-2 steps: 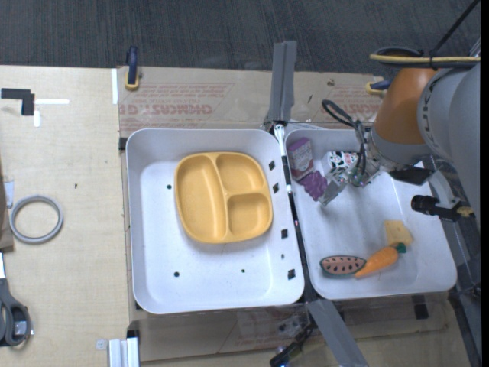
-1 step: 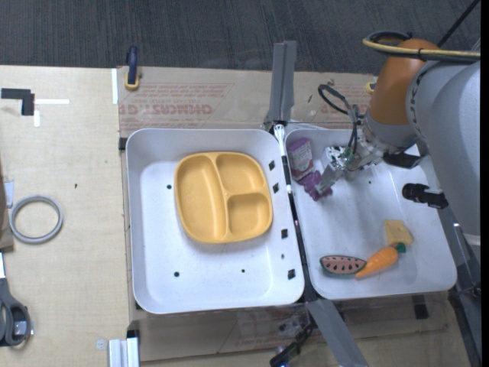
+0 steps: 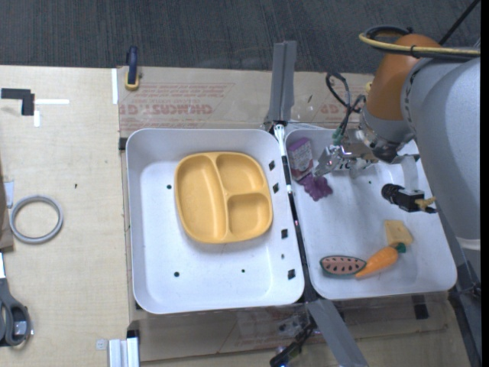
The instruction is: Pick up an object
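Up at the far left corner of the right bin [image 3: 428,281], a little purple toy [image 3: 316,186] is lying on the white floor, just beside a pale packet [image 3: 301,153] that is leaning on the bin wall. The pincer [image 3: 333,161] is hanging just above and to the right of the purple toy, and I cannot tell how it is set.

I think the arm [image 3: 428,90] is going for that purple toy. To do it well, it should be coming straight down over the middle of the toy and staying off the packet and the wall.

Nearer in the same bin, a carrot [image 3: 380,261], a watermelon slice [image 3: 342,265] and a cheese piece [image 3: 398,233] are lying well apart from it. A yellow plate [image 3: 223,197] is sitting in the left bin [image 3: 153,281] on the tabletop [image 3: 69,144].
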You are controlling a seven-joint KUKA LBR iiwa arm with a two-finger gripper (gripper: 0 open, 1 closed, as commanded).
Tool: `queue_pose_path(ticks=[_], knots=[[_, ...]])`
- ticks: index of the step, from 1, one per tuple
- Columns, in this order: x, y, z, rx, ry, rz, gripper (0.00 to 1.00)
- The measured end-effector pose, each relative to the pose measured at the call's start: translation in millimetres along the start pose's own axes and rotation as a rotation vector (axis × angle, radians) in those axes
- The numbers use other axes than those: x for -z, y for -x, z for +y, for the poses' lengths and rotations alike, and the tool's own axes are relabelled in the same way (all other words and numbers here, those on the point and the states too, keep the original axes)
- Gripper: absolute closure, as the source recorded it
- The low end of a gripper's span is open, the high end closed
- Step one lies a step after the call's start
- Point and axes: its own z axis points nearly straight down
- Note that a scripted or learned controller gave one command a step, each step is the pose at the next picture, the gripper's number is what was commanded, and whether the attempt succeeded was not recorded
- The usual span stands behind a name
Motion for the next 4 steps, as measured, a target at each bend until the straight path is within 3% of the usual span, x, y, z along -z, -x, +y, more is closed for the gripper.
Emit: queue_pose_path(ticks=[1, 2, 3, 4], knots=[[10, -8, 7, -0.477, 0.029, -0.001, 0.00], [14, 16, -11, -1.173, 0.027, 0.010, 0.00], [80, 90, -36, -1.060, 0.030, 0.009, 0.00], [129, 55, -67, -0.949, 0.029, 0.007, 0.00]])
